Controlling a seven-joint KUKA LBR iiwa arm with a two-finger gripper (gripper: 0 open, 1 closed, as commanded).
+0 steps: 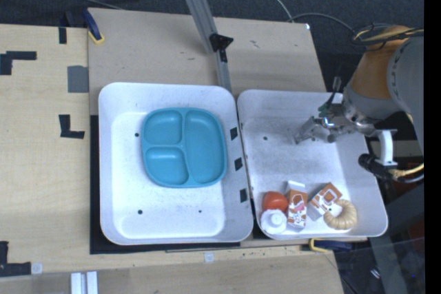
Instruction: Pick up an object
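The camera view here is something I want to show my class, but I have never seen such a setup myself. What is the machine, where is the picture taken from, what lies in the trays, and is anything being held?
The picture comes from one fixed camera above a wooden bench, looking down at a slant. The machine is a robot arm, grey with an orange band, reaching in from the right. Its grasping tool hangs over the right bin, and nothing sits between its fingers. The left bin holds a blue divided plate. In the right bin's near corner lies a small cluster: a red ball-like item, a white round piece, two small cartons, and a tan croissant-like toy.
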